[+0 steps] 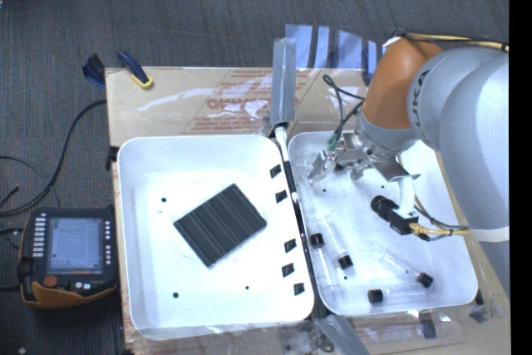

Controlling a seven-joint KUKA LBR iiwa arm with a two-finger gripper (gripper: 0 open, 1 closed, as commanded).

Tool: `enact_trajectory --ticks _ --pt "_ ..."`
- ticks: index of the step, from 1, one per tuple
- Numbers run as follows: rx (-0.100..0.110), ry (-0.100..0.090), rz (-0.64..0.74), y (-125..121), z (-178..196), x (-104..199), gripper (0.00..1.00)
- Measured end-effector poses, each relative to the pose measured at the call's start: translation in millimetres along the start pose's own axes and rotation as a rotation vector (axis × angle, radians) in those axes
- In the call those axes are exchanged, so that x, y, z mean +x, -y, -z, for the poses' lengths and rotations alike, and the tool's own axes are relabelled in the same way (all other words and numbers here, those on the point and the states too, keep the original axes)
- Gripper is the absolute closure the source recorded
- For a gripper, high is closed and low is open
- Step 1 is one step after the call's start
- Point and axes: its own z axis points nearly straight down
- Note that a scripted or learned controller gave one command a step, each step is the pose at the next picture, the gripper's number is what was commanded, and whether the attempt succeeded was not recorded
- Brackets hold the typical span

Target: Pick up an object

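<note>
A black ribbed rectangular pad (220,223) lies flat in the middle of the left bin (141,170). In the right bin (461,262) lie several clear tubes with black caps: one (334,239) near the bin's left side, one (406,268) toward the front right, and a small black cap (376,295) near the front wall. My gripper (335,164) hangs over the back left part of the right bin, above bare white floor and behind the tubes. Nothing shows held in it.
A ridge with several black clips (287,212) divides the two bins. A black connector with cables (389,212) hangs from the wrist over the right bin. A teach pendant (66,249) lies left of the bench, and a blue-and-yellow clamp (133,71) sits at its back left corner.
</note>
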Motion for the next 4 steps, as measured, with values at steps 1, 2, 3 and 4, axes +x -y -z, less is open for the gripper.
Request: enact_trajectory --ticks 1,2,3,4 --pt "0.0 0.0 0.0 0.0 0.0 0.0 0.0" --pt "0.0 0.0 0.0 0.0 0.0 0.0 0.0" --pt "0.0 0.0 0.0 0.0 0.0 0.0 0.0" --pt "0.0 0.0 0.0 0.0 0.0 0.0 0.0"
